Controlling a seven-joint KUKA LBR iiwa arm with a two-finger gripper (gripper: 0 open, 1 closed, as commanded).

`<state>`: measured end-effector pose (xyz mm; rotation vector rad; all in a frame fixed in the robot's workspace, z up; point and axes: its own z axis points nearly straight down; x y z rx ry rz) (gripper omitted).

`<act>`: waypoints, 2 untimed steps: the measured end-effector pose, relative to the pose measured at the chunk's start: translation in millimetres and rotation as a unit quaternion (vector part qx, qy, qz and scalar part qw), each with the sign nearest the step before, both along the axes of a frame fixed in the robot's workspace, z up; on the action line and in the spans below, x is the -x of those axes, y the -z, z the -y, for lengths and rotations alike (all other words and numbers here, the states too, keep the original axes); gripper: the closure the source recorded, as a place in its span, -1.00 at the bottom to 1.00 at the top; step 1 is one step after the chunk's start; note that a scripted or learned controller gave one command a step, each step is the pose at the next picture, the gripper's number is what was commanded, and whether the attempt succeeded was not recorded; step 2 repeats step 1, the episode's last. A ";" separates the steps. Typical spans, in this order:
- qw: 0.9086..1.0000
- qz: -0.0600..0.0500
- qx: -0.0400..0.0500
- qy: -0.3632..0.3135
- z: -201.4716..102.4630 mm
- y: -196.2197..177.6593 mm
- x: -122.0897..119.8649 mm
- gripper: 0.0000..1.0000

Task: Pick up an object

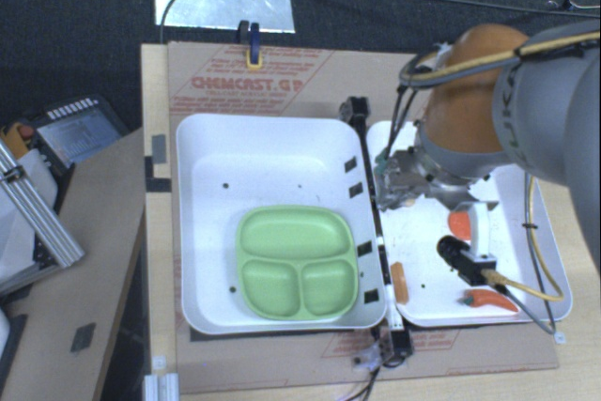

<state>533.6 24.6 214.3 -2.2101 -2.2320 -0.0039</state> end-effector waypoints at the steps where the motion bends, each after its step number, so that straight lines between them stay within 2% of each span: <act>1: 1.000 0.000 0.000 0.000 -56.5 3.2 -12.4 1.00; 2: 1.000 0.000 0.000 0.000 -56.5 3.2 -12.4 1.00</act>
